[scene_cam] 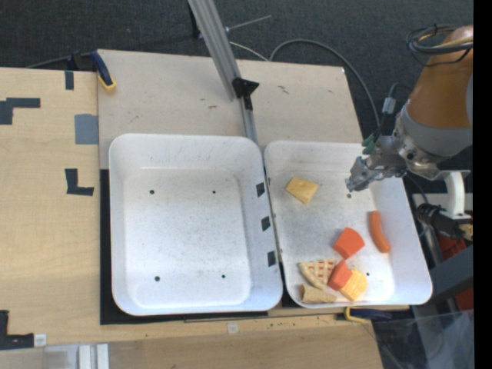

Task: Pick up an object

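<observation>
Over the right shallow white bin [400, 206], near its upper right edge, hangs the grey two-finger gripper [358, 177]; its jaws' spread cannot be told. Beneath lie six pieces: one yellow wedge [302, 190], one orange carrot stick [379, 231], two orange-red blocks [348, 243], one waffle-patterned piece [317, 270], one yellow cube [354, 285].

- Left bin [184, 221]: floor wide open, corner to corner.
- Right bin [400, 198]: near edge crowded with orange block [348, 243], waffle piece [317, 270], yellow cube [354, 285]; carrot [378, 231] hugs the right wall.
- Yellow wedge [301, 190] sits alone, probably reachable all round.
</observation>
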`<state>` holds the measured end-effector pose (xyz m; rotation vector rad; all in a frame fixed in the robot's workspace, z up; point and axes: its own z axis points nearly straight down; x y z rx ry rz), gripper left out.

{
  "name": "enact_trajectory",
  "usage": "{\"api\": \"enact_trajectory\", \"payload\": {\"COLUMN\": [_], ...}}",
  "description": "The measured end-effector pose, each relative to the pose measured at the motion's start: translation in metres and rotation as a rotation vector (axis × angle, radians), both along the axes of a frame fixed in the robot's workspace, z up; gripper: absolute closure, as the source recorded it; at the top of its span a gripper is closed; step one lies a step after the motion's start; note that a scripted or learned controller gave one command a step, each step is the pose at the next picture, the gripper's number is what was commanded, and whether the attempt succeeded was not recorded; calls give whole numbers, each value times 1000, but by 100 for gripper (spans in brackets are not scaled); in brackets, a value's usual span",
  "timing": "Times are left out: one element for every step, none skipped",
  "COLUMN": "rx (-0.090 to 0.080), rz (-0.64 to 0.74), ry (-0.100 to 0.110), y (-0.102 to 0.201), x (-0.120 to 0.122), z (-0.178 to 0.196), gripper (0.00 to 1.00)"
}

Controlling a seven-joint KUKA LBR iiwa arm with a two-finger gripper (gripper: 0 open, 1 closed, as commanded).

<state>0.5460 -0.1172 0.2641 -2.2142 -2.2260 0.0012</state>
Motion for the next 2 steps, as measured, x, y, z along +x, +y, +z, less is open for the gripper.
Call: {"api": "enact_trajectory", "payload": {"rx": [0,0], "rz": [1,2], "ry": [1,0], "y": [49,100], "x": [7,13], "z": [-16,-17], "gripper": [100,100]}}
